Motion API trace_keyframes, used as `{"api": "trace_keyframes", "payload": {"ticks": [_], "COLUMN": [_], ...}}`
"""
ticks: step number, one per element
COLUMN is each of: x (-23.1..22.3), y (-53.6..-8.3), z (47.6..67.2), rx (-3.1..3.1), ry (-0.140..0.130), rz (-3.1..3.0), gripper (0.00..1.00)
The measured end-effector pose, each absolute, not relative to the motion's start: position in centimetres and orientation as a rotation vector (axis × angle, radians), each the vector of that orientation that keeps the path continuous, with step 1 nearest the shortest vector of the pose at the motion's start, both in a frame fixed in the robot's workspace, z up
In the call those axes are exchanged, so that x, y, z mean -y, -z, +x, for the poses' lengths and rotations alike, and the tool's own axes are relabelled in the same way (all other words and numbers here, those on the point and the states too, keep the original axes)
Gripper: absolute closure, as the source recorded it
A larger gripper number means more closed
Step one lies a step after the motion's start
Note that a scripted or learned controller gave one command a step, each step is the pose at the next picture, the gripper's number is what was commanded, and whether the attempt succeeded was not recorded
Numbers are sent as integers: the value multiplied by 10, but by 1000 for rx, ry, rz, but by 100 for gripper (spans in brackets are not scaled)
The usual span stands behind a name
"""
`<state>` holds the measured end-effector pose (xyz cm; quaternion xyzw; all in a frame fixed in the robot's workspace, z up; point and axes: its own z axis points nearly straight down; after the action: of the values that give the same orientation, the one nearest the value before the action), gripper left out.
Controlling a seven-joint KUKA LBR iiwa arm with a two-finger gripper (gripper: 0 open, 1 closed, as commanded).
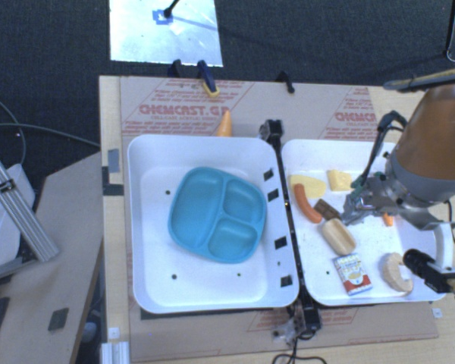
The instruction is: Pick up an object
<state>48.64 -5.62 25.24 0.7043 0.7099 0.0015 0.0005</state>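
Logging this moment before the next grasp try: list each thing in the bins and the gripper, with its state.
blue tray: lying flat in the left bin, compartments bare
hot dog: lying in the right bin
bread roll: lying on its side
yellow cheese pieces: lying flat
small carton: lying flat
doughnut: lying flat by the front corner
gripper: low over the right bin

We see two bins side by side on the surface (174, 101). The left bin (148, 226) holds a divided plate (218, 213) near its middle. In the right bin (318, 287) a sausage (307, 202) lies at the left, a bread roll (338, 235) just right of it, a small carton (352, 272) nearer us, and a bagel (395, 271) right of the carton. Two cheese pieces (309, 183) (339, 179) lie farther back.
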Motion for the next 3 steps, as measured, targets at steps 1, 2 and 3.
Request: {"api": "trace_keyframes", "payload": {"ticks": [1,2,3], "x": [57,57,56], "y": [-262,-272,-283], "z": [488,489,490], "rx": [-2232,-2239,-2246], "ry": [-6,-9,-13], "rz": [2208,2199,2191], "gripper": [100,100,100]}}
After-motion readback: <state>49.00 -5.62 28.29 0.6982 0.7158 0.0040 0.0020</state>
